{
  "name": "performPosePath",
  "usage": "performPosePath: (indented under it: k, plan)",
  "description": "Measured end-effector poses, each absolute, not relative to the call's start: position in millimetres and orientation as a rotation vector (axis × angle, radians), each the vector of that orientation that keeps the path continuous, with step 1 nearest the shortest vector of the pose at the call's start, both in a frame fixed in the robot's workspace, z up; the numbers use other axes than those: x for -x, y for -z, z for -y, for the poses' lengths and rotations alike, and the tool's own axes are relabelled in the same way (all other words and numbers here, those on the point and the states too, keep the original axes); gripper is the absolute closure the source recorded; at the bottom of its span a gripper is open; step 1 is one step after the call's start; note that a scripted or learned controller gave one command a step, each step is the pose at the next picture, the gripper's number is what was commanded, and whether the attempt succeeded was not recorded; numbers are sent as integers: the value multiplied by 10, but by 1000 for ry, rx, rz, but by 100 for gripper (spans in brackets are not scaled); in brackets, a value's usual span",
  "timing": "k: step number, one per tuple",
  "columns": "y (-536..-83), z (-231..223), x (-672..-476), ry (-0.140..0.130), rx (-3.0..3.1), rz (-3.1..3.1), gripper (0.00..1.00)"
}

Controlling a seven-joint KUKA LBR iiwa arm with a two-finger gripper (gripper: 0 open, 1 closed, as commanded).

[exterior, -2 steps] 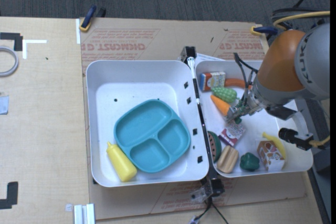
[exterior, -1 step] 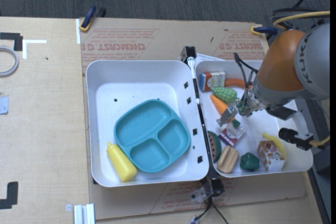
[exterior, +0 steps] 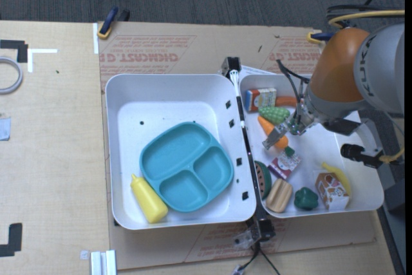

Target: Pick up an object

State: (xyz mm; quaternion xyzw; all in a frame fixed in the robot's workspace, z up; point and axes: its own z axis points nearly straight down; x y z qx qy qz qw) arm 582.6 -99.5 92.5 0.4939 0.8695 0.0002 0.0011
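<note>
- The task looks barely begun: the gripper (exterior: pixel 278 136) hangs low inside the right bin (exterior: pixel 360 193), over a crowd of toy food, and nothing is seen lifted clear of the bin floor.
- The fingers (exterior: pixel 275 138) sit on or just above an orange carrot-like piece (exterior: pixel 270 125); whether they are spread, pressed together or pinching it, I cannot tell, since the metal tips and the toy blur together.
- What is left, as I judge it: a firm grip on one item, then a lift out of the bin.
- The likeliest target is that orange piece, lying slantwise near the bin's left wall, just near of a green bumpy toy (exterior: pixel 277 114) and a small orange-and-blue carton (exterior: pixel 260 99) at the far end.
- Nearer lie a pink-and-white packet (exterior: pixel 283 166), a tan bread-like roll (exterior: pixel 278 195), a dark green toy (exterior: pixel 306 199) and a little yellow-topped box (exterior: pixel 331 189).
- The left bin (exterior: pixel 122 151) holds a teal divided plate (exterior: pixel 186 166) and a yellow bottle (exterior: pixel 149 198), well apart from the gripper.
</note>
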Motion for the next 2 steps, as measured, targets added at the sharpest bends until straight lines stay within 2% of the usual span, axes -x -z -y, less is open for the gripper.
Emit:
performPosePath:
  k: [1, 2]
  plan:
    - [-1028, 998, -5833, -2, -1551, -2726, 100]
    - [-1920, 522, -6387, 2, -2052, -2378, 100]
